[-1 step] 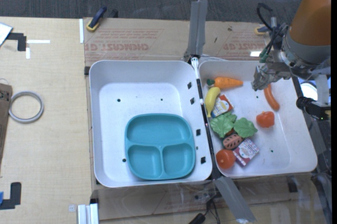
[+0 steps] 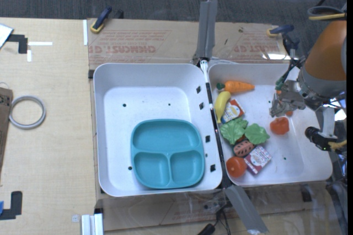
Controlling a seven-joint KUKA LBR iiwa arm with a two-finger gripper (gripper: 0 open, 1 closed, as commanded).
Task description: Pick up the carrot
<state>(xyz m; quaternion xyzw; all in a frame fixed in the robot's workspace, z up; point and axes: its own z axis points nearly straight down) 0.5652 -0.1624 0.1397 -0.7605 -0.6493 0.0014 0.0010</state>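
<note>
Two white plastic bins side by side on the surface [image 2: 49, 52]. Carrot [image 2: 238, 86] is a smooth orange cone w/ green top, lying near the back wall of the right bin [image 2: 309, 167], banana [image 2: 222, 103] just in front. Open floor to its right. Jaws [image 2: 282, 110] hang above a small red-orange lump [image 2: 279, 126], apart from the carrot; too blurry, can't tell their state. Left bin [image 2: 110, 96] has a teal divided tray [image 2: 166, 153].
</note>
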